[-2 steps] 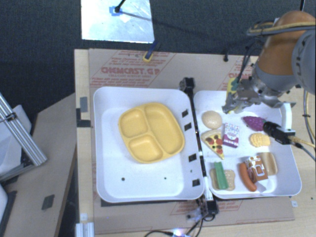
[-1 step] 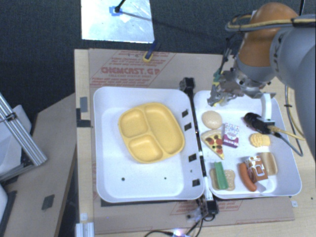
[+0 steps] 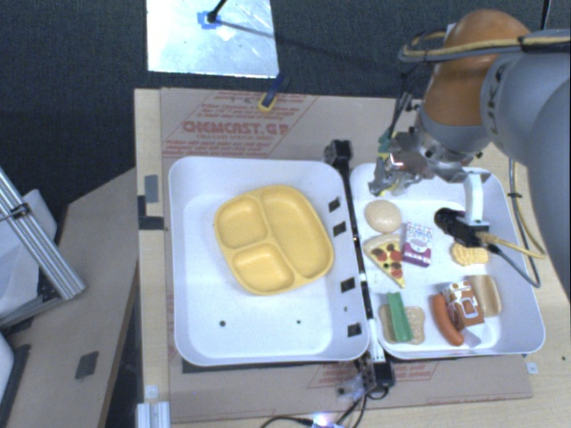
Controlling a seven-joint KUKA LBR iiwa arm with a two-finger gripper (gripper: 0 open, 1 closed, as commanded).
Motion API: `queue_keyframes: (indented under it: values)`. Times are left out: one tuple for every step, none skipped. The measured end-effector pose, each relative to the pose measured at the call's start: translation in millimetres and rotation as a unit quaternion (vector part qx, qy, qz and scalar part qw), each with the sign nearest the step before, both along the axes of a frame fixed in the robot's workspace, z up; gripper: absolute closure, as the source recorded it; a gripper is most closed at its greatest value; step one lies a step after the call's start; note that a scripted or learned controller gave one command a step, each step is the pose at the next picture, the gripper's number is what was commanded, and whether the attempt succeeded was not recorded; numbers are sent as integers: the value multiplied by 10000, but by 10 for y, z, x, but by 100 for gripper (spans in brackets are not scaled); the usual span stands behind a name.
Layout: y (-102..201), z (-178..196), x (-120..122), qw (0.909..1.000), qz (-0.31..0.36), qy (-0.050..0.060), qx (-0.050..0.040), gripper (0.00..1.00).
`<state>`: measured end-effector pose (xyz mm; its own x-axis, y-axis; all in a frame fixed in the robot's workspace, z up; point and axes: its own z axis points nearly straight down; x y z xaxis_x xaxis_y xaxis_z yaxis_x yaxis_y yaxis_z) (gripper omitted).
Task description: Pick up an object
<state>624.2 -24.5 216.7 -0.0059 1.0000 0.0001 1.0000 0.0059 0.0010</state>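
Note:
My gripper hangs over the far left corner of the right bin, just above a beige bun. Nothing shows between its fingers. In the right bin lie a pizza slice, a small white and purple packet, a yellow cracker, a green piece beside a tan biscuit, a red sausage and a brown and white toy food piece.
The left bin holds a yellow divided tray. A black divider runs between the two bins. A shiny metal sheet lies beyond the bench at the back.

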Motion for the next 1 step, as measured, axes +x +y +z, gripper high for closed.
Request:
queue_keyframes:
  values:
    - [-116,-10,-41,10000,-29,0,-4,100]
